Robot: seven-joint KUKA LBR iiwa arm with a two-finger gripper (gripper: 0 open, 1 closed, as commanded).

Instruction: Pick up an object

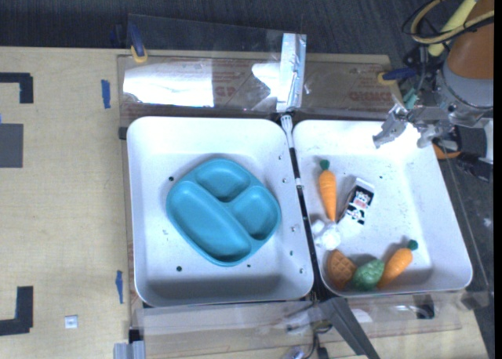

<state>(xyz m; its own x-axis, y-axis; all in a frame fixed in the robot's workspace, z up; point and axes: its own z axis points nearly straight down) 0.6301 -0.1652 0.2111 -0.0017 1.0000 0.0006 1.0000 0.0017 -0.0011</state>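
A: Where's the gripper [402, 128]?
B: At two o'clock, over the right bin's [451, 193] far corner. Its fingers stand spread apart, nothing between them.
A: And the things to pick?
B: All in the right bin: a carrot [327, 189] at its nine o'clock, a small black-and-white card [360, 204] just beside it, a second carrot [397, 262], a green piece [367, 273] and an orange piece [340, 267] crowded together at six.
A: The left bin [149, 193]?
B: It holds a blue divided tray [223, 210].

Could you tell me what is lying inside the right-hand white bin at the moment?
Inside the right bin: two toy carrots, a black-and-white card, a white piece, an orange lump, a green lump. Anything beneath them is hidden.
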